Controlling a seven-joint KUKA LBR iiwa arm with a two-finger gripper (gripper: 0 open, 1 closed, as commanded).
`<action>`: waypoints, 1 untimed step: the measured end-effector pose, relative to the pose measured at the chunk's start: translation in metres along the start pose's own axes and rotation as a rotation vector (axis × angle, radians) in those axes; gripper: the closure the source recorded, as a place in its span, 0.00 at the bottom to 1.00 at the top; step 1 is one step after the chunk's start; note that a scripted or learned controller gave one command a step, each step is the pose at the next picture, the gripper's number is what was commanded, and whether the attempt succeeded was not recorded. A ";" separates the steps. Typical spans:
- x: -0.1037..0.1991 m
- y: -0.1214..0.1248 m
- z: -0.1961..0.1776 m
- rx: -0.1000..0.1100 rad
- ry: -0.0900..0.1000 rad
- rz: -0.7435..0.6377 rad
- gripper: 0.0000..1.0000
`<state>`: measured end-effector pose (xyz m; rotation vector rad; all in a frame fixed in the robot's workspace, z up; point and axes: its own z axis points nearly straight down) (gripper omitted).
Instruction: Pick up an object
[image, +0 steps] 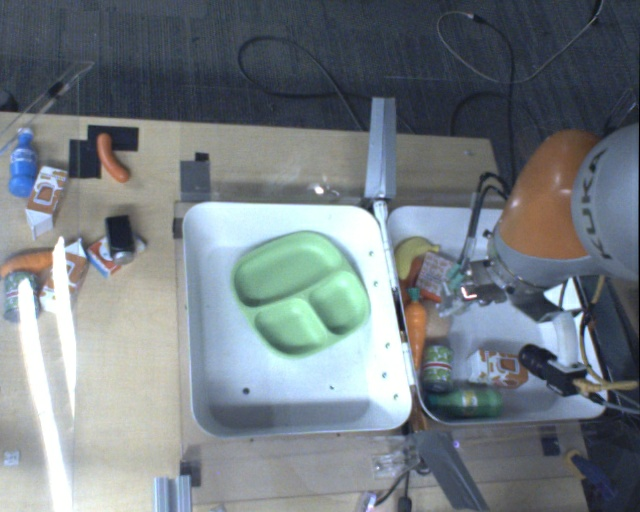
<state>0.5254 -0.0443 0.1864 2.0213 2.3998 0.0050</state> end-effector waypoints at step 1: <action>0.000 0.000 0.000 0.000 0.000 0.000 0.00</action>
